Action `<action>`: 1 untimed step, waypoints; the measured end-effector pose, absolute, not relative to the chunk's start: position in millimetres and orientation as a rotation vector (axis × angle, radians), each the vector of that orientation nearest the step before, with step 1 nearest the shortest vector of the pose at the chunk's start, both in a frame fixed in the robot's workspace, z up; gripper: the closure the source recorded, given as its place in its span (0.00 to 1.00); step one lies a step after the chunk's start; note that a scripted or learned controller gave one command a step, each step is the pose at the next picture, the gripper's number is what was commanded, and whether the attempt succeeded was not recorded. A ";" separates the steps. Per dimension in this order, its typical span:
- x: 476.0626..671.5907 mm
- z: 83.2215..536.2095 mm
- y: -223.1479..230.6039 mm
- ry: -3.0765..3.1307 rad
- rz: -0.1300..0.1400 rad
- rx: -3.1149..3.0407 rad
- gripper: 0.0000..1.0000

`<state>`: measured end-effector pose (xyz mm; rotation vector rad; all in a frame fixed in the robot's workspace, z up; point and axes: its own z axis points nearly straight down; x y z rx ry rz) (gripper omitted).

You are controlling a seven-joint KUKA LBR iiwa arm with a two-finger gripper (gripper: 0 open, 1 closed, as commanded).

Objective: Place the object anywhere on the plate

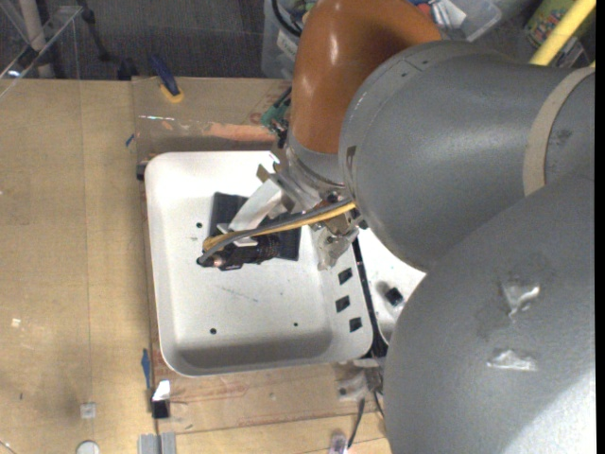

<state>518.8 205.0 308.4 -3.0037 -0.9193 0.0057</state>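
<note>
Reaching down at the inner side of the left bin, the gripper is hanging low, probably seeking the object. The arm is covering most of the right bin, so I cannot tell where the object or the plate is lying, nor whether the gripper is open or closed.

One left bin, one right bin, one grey arm, one blue clamp.
</note>
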 end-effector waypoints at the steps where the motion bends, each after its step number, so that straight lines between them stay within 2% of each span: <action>1: 518.8 317.6 205.8 -0.924 0.010 -3.003 1.00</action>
